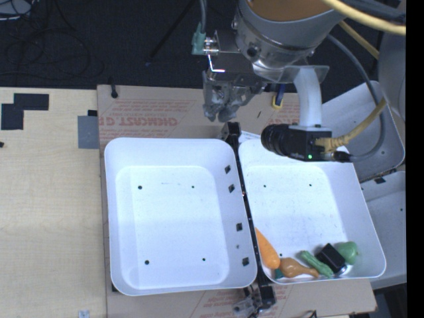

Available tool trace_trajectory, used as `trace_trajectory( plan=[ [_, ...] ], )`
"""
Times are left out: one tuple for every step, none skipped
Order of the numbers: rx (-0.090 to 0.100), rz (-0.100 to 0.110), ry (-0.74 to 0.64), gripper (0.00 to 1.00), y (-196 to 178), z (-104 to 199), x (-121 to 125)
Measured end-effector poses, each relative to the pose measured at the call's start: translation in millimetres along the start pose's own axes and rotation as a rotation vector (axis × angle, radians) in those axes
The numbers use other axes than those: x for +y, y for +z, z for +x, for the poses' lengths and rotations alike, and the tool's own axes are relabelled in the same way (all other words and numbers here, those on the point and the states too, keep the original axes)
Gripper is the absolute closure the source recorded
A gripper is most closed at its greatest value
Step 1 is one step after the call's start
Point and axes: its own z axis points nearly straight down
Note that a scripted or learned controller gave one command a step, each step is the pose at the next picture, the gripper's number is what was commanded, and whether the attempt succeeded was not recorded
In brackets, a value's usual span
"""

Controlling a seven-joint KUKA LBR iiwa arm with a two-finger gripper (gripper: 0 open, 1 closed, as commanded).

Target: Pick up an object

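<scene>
My gripper (220,108) hangs high above the back edge of the bench, over the gap between the two bins, with nothing visible between its fingers. The right bin (311,197) holds a cluster of objects along its front edge: an orange carrot-like piece (266,247), a tan piece (296,267), a green piece (315,262), a black block (330,257) and a green round piece (347,250). The gripper is far from all of them, up and toward the back left.
The left bin (172,220) sits beside the right one, joined by a black divider with clips (237,197). Brown cardboard (152,114) lies under the bins. A black camera-like cylinder (291,142) on the arm overhangs the right bin's back edge.
</scene>
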Motion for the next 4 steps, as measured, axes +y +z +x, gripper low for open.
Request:
trace_trajectory(
  plan=[
    [-0.013, 0.025, 0.014, 1.0, 233, 5, 27],
    [-0.008, 0.013, 0.011, 1.0, 284, 42, 44],
    [-0.009, 0.014, 0.017, 1.0, 271, 39, 44],
    [-0.01, 0.012, 0.015, 1.0, 388, 30, 109]
  ],
)
